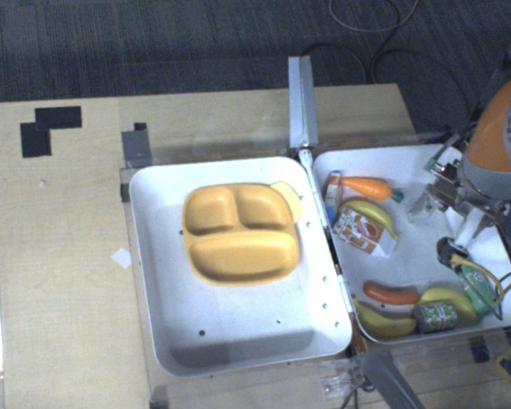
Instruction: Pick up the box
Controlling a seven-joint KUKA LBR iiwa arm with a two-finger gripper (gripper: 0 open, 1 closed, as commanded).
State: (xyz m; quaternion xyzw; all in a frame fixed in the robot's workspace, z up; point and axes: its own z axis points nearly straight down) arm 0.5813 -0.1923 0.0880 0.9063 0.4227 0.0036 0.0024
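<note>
Camera view has the pincer (437, 191) hanging over the right-hand side of the right bin (413, 150), and from this slant I cannot tell how far it is open or whether it has hold of anything. The box (362, 231), a small juice carton, lies well off to its left, near the wall between the bins, with a banana (371, 213) leaning on its upper edge and a carrot (365, 187) just beyond. A grab there could catch the banana instead, or shove the carton against the wall so it tips or slides out. A sausage (392, 294) lies further down.
</note>
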